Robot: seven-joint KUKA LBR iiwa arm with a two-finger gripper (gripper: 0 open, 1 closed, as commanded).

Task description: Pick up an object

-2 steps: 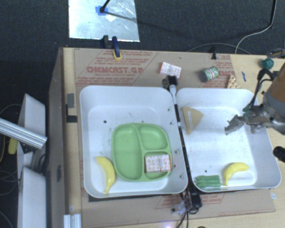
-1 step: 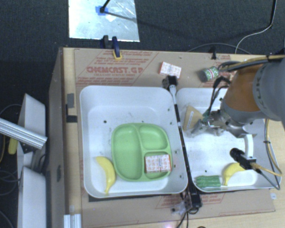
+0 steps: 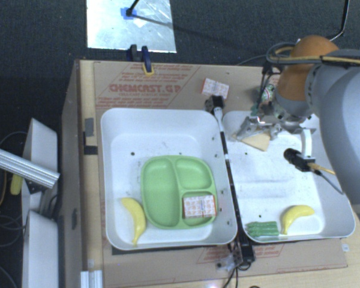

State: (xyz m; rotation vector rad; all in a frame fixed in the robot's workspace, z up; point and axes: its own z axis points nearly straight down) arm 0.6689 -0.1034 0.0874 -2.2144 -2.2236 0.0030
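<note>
Now I have the gripper (image 3: 259, 126) low over the tan wedge (image 3: 257, 140) in the right bin (image 3: 339, 218), its grip state unclear to me, so next comes a confirmed clamp before lifting.

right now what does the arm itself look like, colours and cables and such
The arm is a thick, rounded grey casing with an orange band above the wrist. A yellow cable and darker ones loop around that band, and thin coloured wires run down beside the wrist. The gripper is small, bare grey metal, much slimmer than the arm.
</note>
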